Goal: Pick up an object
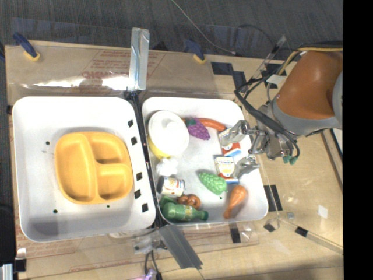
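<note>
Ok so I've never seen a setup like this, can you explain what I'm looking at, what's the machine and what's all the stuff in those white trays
This is one camera looking down at a slant on a workbench. The grey and orange shape at the right is a robot arm; its two-fingered hand hovers, open, over the right white bin, holding nothing. That bin holds toy food: a white bowl, purple grapes, a carrot, a green bottle, a small can, a green leafy vegetable and a small carton between the fingers' reach. The left bin holds a yellow divided plate. The arm's job is to pick something up.
</note>
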### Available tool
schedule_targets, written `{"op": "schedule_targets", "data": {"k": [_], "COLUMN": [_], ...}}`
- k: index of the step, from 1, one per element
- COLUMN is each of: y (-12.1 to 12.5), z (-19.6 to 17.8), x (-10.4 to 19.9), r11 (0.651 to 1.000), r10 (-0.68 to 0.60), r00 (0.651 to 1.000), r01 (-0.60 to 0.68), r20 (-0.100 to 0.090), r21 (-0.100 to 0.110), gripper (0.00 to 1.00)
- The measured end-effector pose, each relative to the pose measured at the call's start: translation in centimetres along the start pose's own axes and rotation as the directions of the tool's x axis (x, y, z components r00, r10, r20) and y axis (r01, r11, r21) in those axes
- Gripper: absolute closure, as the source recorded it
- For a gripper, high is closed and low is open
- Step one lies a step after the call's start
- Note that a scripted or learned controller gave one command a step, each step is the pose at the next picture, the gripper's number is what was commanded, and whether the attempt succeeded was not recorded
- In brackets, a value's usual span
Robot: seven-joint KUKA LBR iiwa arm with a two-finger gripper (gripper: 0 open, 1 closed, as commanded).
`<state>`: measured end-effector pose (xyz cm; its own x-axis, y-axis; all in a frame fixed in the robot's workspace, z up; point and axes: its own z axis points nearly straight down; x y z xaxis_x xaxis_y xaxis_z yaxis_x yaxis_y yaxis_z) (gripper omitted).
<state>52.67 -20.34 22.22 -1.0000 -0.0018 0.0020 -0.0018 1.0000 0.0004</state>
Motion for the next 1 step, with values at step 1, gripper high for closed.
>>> {"op": "schedule_targets", "data": {"k": [1], "y": [0.19], "z": [12.85], "x": [2.57], "r11": [0.998], "r10": [0.055], "r00": [0.998], "r01": [-0.055], "r20": [0.008], "r21": [0.003], "gripper": [0.0]}}
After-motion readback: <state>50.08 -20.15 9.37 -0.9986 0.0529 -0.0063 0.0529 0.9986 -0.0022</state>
